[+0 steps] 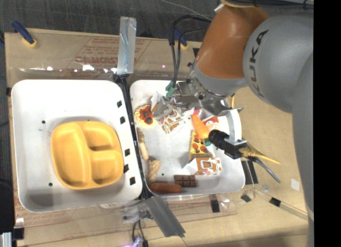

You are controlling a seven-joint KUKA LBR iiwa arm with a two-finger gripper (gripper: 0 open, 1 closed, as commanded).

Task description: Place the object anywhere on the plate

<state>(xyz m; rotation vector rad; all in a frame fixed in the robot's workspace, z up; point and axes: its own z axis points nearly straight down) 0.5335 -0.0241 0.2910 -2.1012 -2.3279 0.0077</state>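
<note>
Grey arm point(277, 54) w/ orange band enters from the right, wrist bent down over the right side of the bench. Gripper point(173, 99) sits low, tips prob. hidden by clutter.

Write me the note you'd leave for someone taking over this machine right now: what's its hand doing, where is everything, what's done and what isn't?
Gripper: down over the upper left of the right bin, among the toy food; whether it holds anything cannot be told.
Yellow plate: sits in the left bin, three compartments, nothing on it.
Toy food: all in the right bin, including a carrot, a pizza slice, a chocolate bar and a sausage.
Done: nothing placed yet.
Left: get one item grasped, carry it across to the left bin and set it anywhere on the plate.
</note>
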